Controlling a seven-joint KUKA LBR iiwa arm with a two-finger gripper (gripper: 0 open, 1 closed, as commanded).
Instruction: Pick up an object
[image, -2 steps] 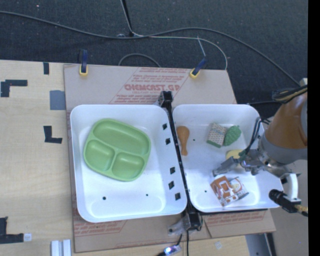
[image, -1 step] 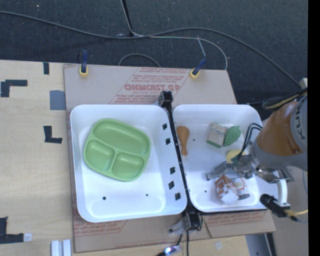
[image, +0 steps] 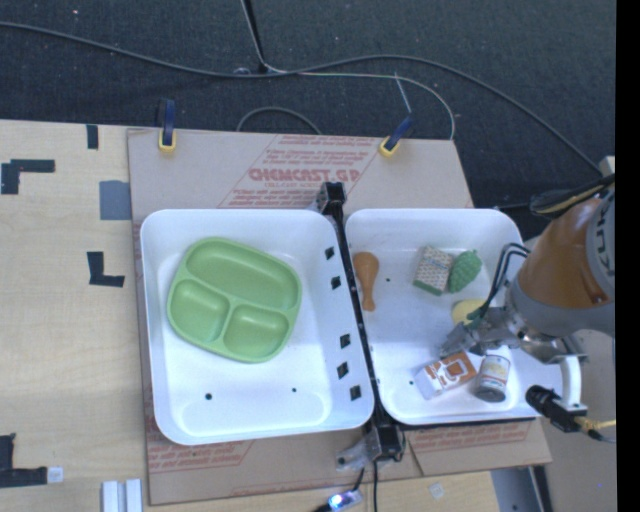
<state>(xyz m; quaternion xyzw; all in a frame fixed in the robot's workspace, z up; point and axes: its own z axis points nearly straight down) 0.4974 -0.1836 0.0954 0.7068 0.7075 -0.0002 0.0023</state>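
The right bin (image: 400, 400) holds several small objects. A brown drumstick-shaped toy (image: 366, 276) lies near its left wall. A tan speckled block (image: 433, 268) and a green lump (image: 465, 268) sit side by side at the back. A yellow piece (image: 464, 309) lies partly under the arm. An orange-and-white carton (image: 446, 374) and a small tin can (image: 492, 378) rest near the front wall. My gripper (image: 468, 338) hangs low over the bin's right half, just above the carton and beside the can. Nothing visibly sits in its grasp.
The left bin (image: 180, 400) carries a green divided plate (image: 235, 299). A black divider strip (image: 348, 320) runs between the bins. The grey arm with its orange band (image: 565, 262) comes in over the right bin's right wall. Cables cross the dark floor behind.
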